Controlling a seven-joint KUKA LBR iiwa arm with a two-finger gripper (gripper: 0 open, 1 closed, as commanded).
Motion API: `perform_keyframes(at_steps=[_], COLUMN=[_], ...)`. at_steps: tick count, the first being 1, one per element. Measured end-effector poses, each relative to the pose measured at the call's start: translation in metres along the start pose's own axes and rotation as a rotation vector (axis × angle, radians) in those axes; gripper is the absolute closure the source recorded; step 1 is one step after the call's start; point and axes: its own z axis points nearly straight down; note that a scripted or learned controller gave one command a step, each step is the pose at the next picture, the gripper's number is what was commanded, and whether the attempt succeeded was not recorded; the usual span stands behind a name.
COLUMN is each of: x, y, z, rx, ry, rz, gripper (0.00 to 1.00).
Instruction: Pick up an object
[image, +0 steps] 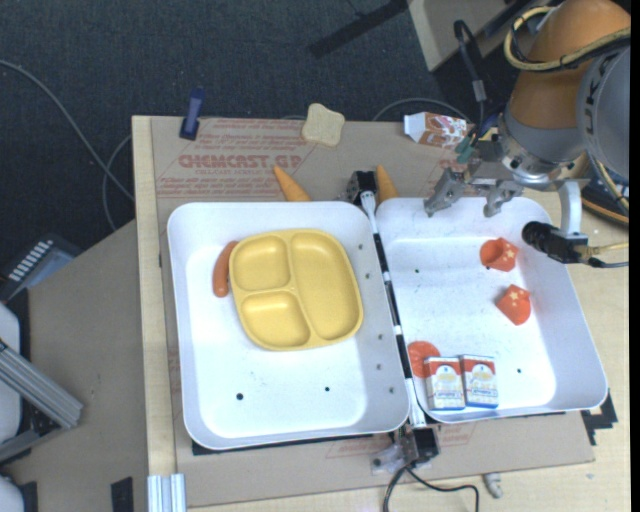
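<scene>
Spread apart and pinching nothing, the gripper (467, 197) hangs over the far rim of the right bin (560, 385), its two grey fingers (438, 198) pointing down toward the white floor. Far to its left and lower in the view, a sausage (221, 270) lies in the left bin (200, 400), touching the edge of a yellow divided plate (296, 287) that fills that bin's middle. Closer to the gripper on the left, on the cardboard (240, 160) behind the bins, sit a carrot piece (291, 184) and, farther back, a slice of bread (323, 124). Below the gripper, at the right bin's near edge, two small cartons (464, 382) stand side by side, with a red round piece (423, 353) touching them. Just right of the gripper and a little below lies a strawberry (499, 254); a second strawberry (514, 303) rests near it, further down. A crumpled wrapper (436, 127) lies on the cardboard behind the gripper.
</scene>
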Motion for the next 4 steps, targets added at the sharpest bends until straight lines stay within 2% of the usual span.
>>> perform_keyframes(at_steps=[1, 2, 3, 4], x=[-0.057, -0.111, -0.113, -0.043], y=[0.011, -0.008, 0.004, 0.012], z=[0.035, 0.097, 0.123, 0.124], rx=[-0.002, 0.003, -0.003, 0.0], ry=[-0.002, 0.0, -0.002, 0.002], rz=[0.002, 0.001, -0.001, -0.001], gripper=[0.0, 0.0, 0.0, 0.0])
